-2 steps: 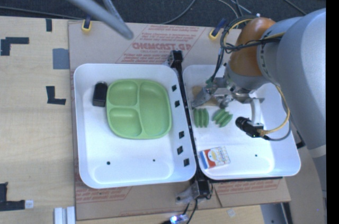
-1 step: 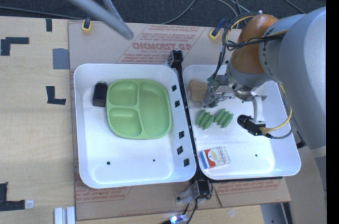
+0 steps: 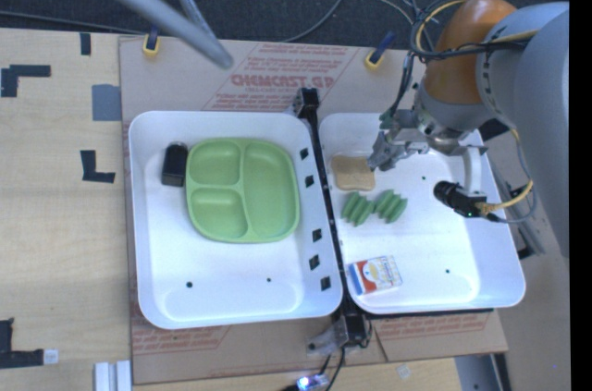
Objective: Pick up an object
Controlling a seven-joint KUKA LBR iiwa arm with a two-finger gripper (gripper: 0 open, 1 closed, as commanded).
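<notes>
1. Left bin (image 3: 157, 287): holds a green divided plate (image 3: 242, 190) with a small black block (image 3: 174, 164) touching its left edge. Leave both alone.
2. Right bin (image 3: 481, 274): holds a tan sponge-like block (image 3: 353, 173) near the divider, a green ridged piece (image 3: 374, 207) just below it, and a flat printed packet (image 3: 374, 274) near the front wall.
3. Hand (image 3: 381, 156): poised just right of the tan block, at its upper right corner. Opening of the hand: cannot tell from this angle; nothing seen held.
4. Likely target: the tan block, as the nearest thing.
5. To grip well: centre over the block rather than its corner, straddle its short sides, descend straight down.
6. Keep clear of the divider on the left and the green piece below.
7. Close only once low enough around the block, then lift slowly.
</notes>
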